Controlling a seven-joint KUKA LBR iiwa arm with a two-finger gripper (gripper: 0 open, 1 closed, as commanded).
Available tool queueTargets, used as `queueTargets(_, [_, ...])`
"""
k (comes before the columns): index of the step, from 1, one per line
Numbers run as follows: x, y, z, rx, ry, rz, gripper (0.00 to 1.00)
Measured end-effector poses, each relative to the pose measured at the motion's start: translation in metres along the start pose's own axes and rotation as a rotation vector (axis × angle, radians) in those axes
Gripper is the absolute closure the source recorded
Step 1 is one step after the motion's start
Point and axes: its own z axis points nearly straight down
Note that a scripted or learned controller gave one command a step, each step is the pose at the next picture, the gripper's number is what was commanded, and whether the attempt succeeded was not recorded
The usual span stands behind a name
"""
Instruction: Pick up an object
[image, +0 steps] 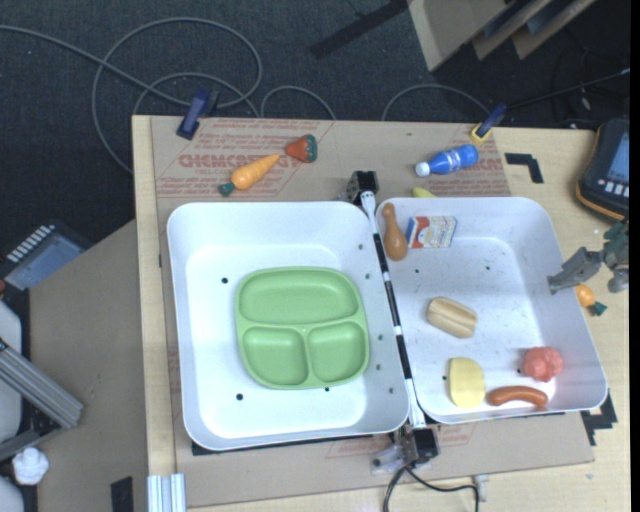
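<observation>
The right bin (560, 260) holds a brown drumstick (394, 236) beside a small carton (433, 232) at the far edge, a tan bun (451, 317) mid-bin, and yellow cheese (465, 381), a sausage (517, 397) and a pink lump (541, 363) near the front.

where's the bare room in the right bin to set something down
The right bin has bare floor in its middle right, between the small carton and the pink lump. The near edge is crowded: yellow piece, sausage. The bread roll sits centre-left.

Pincer (580, 268) half off right edge.
</observation>
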Motion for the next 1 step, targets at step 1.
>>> queueTargets(1, [0.0679,0.0180,0.0763,0.002,0.002,-0.002,0.00])
